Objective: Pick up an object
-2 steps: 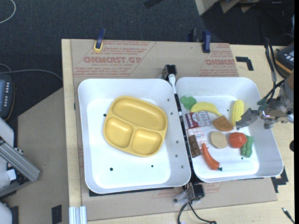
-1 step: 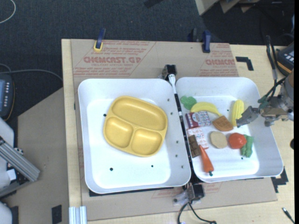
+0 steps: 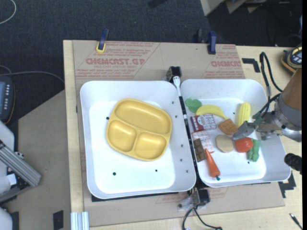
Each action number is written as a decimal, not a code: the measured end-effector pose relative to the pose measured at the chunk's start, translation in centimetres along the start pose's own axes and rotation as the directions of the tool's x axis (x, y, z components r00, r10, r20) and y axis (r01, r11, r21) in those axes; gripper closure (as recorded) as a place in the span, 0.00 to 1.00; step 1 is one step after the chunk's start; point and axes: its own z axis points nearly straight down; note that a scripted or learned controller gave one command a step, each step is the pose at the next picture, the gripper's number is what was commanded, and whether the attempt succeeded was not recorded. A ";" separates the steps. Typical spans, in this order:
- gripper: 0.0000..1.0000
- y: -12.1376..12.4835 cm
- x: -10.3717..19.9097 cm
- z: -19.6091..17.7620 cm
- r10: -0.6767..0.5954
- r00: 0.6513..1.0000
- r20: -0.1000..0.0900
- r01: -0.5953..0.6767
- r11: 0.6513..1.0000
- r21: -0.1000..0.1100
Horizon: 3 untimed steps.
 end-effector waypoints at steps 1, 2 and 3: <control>0.00 -0.2 -0.8 4.7 0.001 1.000 0.001 -0.001 1.000 -0.002; 0.00 -0.2 -0.7 10.0 0.001 1.000 0.000 -0.001 1.000 -0.001; 1.00 -0.2 -0.8 8.7 0.002 1.000 0.002 -0.002 1.000 -0.006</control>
